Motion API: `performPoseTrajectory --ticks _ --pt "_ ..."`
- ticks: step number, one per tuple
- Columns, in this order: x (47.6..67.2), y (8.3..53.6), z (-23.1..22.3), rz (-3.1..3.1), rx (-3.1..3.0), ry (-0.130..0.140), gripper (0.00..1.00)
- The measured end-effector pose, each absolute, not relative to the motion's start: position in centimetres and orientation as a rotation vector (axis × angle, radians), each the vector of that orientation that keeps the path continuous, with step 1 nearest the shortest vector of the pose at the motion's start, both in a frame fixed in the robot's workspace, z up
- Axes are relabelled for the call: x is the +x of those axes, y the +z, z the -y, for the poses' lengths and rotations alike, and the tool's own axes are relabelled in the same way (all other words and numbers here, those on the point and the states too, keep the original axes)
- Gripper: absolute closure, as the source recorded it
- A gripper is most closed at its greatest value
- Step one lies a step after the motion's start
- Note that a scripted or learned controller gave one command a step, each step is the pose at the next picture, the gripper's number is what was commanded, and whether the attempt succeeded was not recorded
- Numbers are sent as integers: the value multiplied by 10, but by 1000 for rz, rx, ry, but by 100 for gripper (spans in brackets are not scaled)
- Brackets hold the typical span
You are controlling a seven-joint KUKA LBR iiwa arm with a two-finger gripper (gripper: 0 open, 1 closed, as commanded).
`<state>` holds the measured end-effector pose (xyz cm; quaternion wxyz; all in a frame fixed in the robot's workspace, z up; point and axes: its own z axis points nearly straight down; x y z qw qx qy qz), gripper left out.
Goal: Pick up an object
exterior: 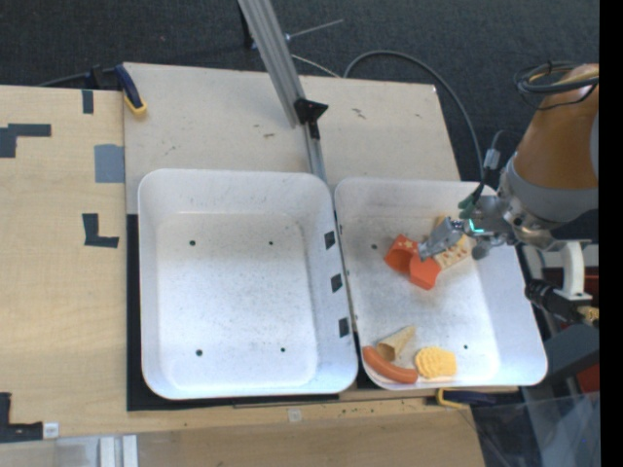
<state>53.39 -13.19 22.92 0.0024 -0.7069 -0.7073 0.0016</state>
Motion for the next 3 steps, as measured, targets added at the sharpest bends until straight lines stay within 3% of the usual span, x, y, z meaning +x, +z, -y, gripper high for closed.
performPoseTrajectory --ticks 1,3 --pt "535 231 132 2222 -2218 2 0" --pt "528 143 125 2219 -2217 6 0"
